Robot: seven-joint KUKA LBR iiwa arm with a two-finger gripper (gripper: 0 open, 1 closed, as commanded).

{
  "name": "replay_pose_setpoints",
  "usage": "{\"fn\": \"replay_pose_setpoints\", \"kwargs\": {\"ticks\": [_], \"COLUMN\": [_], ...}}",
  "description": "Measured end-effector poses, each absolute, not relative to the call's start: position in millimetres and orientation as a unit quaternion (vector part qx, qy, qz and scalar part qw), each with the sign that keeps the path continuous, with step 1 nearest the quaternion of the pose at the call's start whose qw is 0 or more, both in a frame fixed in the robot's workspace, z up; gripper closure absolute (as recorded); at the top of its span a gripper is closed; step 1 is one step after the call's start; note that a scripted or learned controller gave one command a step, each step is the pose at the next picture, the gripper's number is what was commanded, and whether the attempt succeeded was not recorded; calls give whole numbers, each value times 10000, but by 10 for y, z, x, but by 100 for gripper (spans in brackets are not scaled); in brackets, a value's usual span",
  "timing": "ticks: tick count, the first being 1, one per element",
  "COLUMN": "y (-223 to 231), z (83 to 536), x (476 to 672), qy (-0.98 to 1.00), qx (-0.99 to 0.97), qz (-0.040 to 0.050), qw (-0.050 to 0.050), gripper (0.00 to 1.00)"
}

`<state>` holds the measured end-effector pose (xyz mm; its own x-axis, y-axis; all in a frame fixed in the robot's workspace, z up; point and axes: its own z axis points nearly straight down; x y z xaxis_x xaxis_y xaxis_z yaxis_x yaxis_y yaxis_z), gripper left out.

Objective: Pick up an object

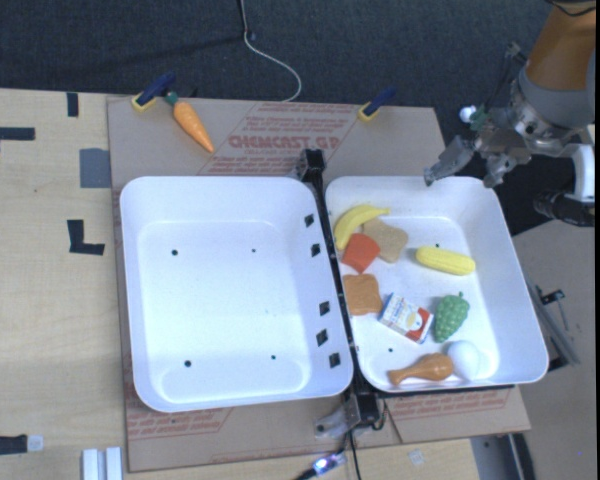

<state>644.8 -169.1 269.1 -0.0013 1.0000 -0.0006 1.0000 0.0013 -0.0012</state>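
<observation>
The right bin [500, 230] holds several toy foods: a yellow banana [356, 220], a tan bread slice [386, 240], a red piece [360, 253], an orange-brown toast piece [361, 294], a yellow corn cob [445, 260], a small white and red carton [405, 317], a green bunch of grapes [450, 315], a white egg [464, 354] and a drumstick [420, 371]. My gripper [468, 169] hangs open above the bin's far right rim, with nothing between its fingers, well apart from the foods.
The left bin [145, 298] stands beside the right one. An orange toy carrot [192, 125] lies on the cardboard behind the left bin. Blue and yellow clamps [156, 90] hold the cardboard's far edge. A thin cable [270, 53] runs down the back.
</observation>
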Motion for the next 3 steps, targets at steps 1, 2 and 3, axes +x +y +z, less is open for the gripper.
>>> {"fn": "replay_pose_setpoints", "kwargs": {"ticks": [1, 2, 3], "y": [-1102, -1141, -694], "z": [3484, 3528, 5032], "x": [6550, 6536, 6693], "qy": [-7101, -7085, -7098], "qx": [-7041, -7057, -7044], "qz": [-30, 11, -56], "qw": [-27, -5, -65], "gripper": [0, 100, 100]}}
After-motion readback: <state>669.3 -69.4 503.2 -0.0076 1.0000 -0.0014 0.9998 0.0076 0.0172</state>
